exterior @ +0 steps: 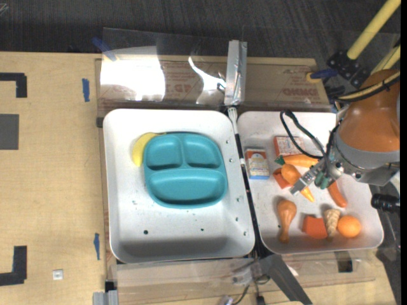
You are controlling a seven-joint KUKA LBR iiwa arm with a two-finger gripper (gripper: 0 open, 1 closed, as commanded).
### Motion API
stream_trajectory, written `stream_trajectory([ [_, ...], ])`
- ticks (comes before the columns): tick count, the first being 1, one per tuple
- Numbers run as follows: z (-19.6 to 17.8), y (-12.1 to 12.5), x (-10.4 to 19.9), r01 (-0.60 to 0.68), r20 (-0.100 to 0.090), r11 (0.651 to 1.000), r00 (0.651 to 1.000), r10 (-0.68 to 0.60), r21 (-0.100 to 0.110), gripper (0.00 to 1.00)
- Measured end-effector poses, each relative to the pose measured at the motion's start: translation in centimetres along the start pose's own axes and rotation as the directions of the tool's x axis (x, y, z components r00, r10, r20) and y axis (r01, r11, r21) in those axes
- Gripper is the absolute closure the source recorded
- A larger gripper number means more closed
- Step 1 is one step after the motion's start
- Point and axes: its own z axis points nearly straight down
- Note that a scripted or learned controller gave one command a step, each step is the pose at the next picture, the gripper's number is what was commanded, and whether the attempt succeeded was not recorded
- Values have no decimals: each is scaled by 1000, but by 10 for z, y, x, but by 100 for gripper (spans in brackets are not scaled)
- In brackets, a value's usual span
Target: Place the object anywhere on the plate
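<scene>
Arm over right bin, teal plate waiting in left bin.

Left bin (121, 234) held the plate (184, 170), top clear, yellow item (138, 148) tucked at its edge. Right bin (369, 237) was crowded with toy food. Gripper (310, 182) sat low over the orange carrot (299, 162); couldn't tell if it was open or clamped. Carrot looked light, rigid, slick plastic: grab mid-body. Tight neighbours; the wall between the bins needs a lift.

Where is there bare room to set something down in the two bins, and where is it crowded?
Free: the teal plate's three compartments, and the left bin's floor below the plate. Crowded: the right bin, where toy food surrounds the gripper; a yellow piece sits at the plate's upper left.
</scene>
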Motion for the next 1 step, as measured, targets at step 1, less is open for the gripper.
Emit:
stream_trajectory([
  [1,-32,72,10,379,6,925,925,-379,-6,100],
])
